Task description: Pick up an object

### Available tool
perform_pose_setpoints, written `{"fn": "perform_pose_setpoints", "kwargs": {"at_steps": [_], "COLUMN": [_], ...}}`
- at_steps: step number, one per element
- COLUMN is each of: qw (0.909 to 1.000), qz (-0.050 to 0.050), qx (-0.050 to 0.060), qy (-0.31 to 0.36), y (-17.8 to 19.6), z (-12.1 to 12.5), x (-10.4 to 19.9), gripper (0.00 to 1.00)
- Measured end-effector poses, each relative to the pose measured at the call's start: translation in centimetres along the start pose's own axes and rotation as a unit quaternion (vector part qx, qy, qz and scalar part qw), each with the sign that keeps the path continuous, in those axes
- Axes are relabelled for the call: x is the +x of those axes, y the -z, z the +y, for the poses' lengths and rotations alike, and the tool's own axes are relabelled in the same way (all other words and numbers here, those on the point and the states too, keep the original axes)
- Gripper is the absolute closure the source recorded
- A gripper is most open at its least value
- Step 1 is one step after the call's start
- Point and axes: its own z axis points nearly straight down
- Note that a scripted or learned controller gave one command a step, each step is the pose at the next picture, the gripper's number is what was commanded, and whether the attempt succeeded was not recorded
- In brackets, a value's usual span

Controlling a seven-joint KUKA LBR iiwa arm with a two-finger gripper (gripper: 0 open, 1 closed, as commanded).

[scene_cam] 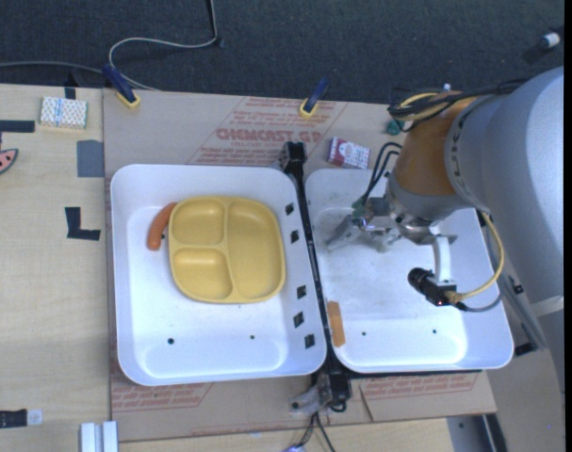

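The arm (498, 158), grey with an orange band (434, 153) above the wrist, is reaching in from the right and hanging over the right bin (413, 347). The tool (347, 232) is sitting low in the upper left part of that bin, near the divider between the two bins. Metallic finger parts are pointing left and down toward the bin floor; whether the tool is released or clenched cannot be told from this view, and nothing is visibly sitting between them.

A yellow sectioned plate (227, 250) is lying flat in the left bin (144, 347), in its upper middle. An orange carrot-like piece (158, 226) is resting just beside the plate's left edge, tilted, touching or nearly touching the rim. A second small orange piece (335, 322) is lying in the right bin against its left wall, well below the tool and apart from it.

Outside the bins, on the cardboard sheet (257, 130) covering the bench, a small red and white packet (347, 153) is lying just above the right bin. Two yellow and blue clamps (314, 100) are gripping the cardboard's far edge.
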Motion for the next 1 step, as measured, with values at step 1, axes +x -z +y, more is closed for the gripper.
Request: {"fn": "perform_pose_setpoints", "kwargs": {"at_steps": [1], "qw": [1.0000], "qz": [0.000], "qx": [0.000], "qy": [0.000], "y": [0.98], "z": [0.04], "x": [-0.03], "gripper": [1.00]}}
